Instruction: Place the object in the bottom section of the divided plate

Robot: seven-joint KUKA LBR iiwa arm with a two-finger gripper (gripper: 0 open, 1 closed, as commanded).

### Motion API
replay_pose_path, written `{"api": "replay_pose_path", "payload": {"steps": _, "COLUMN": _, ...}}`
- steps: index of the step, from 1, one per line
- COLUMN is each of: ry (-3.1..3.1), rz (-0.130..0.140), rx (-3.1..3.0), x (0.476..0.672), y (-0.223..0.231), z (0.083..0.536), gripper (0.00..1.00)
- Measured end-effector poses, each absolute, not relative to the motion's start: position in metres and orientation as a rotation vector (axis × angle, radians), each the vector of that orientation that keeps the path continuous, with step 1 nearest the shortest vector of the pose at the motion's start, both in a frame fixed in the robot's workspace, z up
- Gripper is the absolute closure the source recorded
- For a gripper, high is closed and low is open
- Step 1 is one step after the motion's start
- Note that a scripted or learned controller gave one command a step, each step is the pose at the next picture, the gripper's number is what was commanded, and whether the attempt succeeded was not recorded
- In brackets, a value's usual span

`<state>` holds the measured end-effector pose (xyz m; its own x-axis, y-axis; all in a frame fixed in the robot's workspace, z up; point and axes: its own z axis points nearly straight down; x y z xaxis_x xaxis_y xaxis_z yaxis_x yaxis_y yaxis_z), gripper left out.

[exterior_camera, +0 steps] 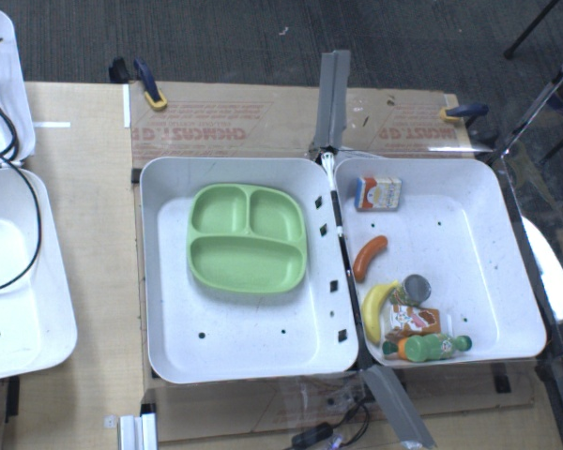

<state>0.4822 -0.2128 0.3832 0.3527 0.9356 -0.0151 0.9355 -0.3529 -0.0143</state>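
Nearest the camera, along the front edge of the right bin (pixel 507 251), a cluster of toy groceries lies packed together: a green-and-orange bottle (pixel 430 347) on its side, a small printed packet (pixel 413 321) touching it from behind, a banana (pixel 376 309) curving up the bin's left wall, and a grey can (pixel 417 288) just beside the banana's top. A little further back an orange-red sausage (pixel 369 257) lies alone, and at the rear of that bin sits a small carton (pixel 379 193).

In the left bin (pixel 169 326) the green divided plate (pixel 249 239) sits toward the back — its wide bottom section (pixel 244 264) faces the camera and holds nothing yet, so the task looks unstarted.

Which piece is meant by "the object" cannot be told. The pincer's state cannot be told either.

The risks, as I judge them: a grab into the crowded front corner could catch two pieces or the bin wall, and a release slightly too far back would land in one of the plate's two smaller upper sections.
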Motion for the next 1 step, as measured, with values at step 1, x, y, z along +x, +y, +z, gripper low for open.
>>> {"api": "replay_pose_path", "payload": {"steps": 1, "ry": -1.789, "rz": 0.039, "rx": -2.578, "x": 0.4834, "y": -0.2129, "z": 0.3907, "gripper": 1.00}}
